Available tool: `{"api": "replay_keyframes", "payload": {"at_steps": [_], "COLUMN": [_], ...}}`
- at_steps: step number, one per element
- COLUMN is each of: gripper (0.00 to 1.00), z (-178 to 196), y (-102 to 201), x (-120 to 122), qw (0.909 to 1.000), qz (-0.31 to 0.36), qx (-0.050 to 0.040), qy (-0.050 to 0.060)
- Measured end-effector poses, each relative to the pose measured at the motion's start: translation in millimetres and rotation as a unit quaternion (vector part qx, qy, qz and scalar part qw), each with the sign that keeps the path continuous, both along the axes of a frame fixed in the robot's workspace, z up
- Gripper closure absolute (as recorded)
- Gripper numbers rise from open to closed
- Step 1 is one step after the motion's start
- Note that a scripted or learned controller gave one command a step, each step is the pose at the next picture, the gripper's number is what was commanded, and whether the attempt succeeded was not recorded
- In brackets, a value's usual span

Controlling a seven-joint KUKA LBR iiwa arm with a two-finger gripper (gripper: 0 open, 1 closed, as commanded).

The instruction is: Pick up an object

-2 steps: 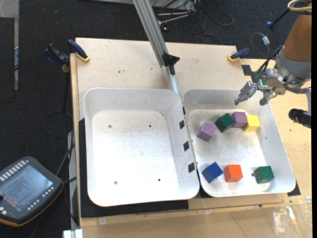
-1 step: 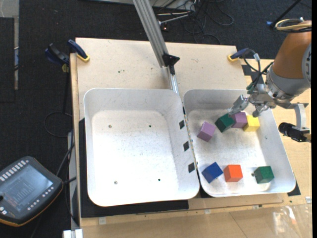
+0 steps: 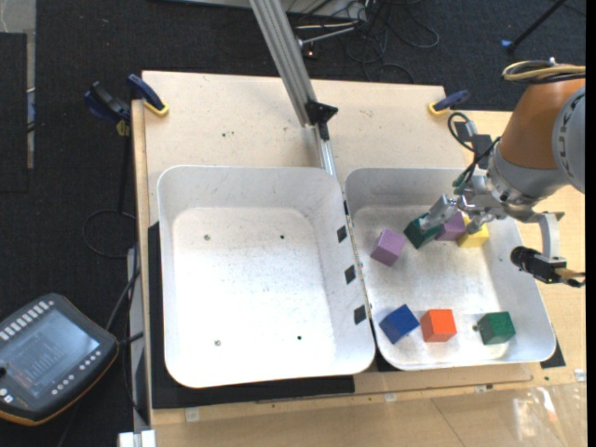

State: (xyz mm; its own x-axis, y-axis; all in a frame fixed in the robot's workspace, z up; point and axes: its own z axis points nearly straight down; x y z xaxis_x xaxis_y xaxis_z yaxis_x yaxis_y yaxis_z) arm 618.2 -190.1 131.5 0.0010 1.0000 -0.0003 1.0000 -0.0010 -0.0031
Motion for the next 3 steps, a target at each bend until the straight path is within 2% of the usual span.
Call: {"api": "replay_keyframes", "payload": {"at_steps": [1,2,3], "gripper": [0.0,1.0,1.0], "z": [-8,2,62], "y": [2,2,10], "x": [8,9,15], "qw": [0.9999,0.9999,1.0], "qz": [0.002,0.002,0.002], "qx": [-0.0003,-0.0011,-0.001], "qy": [-0.013,-0.015,-0.005]}}
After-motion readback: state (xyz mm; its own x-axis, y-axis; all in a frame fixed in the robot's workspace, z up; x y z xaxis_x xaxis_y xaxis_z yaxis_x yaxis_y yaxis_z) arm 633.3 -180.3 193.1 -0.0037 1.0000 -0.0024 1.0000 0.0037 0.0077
